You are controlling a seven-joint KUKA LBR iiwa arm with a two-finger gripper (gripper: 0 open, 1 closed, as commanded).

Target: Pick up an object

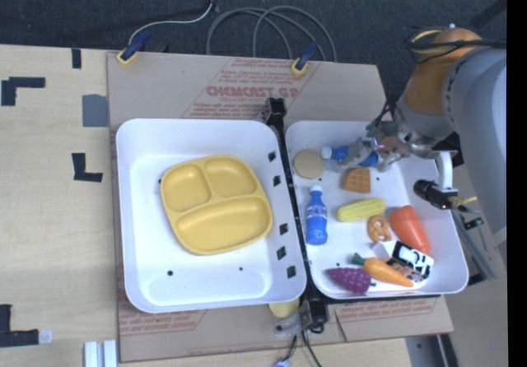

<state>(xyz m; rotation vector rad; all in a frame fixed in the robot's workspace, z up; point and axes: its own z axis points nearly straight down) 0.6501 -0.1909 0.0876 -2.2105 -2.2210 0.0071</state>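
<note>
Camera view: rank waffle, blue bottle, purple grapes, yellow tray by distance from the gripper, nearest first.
From the gripper:
1. Waffle, right bin, just below it.
2. Blue bottle, right bin's left side.
3. Purple grapes, right bin's near edge.
4. Yellow tray, left bin.

Two white bins [132,192] sit on the worktop. One yellow divided plate [216,202], one blue bottle [316,216], one corn cob [361,209], two carrots [409,228], one purple grape bunch [349,279], one waffle [357,180], one pretzel [379,229], one tan disc [309,164].

You'll see the blue bottle [316,216] lying flat beside the yellow corn [361,210]; the waffle [356,180] and orange carrot [387,271] flank it.
</note>
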